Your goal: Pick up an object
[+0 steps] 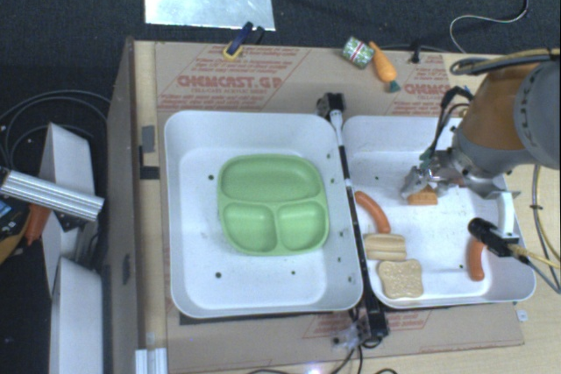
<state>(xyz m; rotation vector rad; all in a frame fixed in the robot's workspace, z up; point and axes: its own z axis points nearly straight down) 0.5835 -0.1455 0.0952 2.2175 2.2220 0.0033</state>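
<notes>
**Gripper low over small orange piece, grasp uncertain**

The gripper (422, 183) sat down in the right bin (386, 140), touching or just above a small orange item (423, 198). Whether its fingers were apart or together could not be told. A poor closure could nudge the piece away. A sausage (372, 211), bun (385, 245), toast (401, 278) and a second sausage (475, 259) lay nearer.

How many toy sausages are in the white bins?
2. One sausage lies in the right bin near the divider, above the bun. Another sausage lies near that bin's right edge. The arm may hide more.
</notes>
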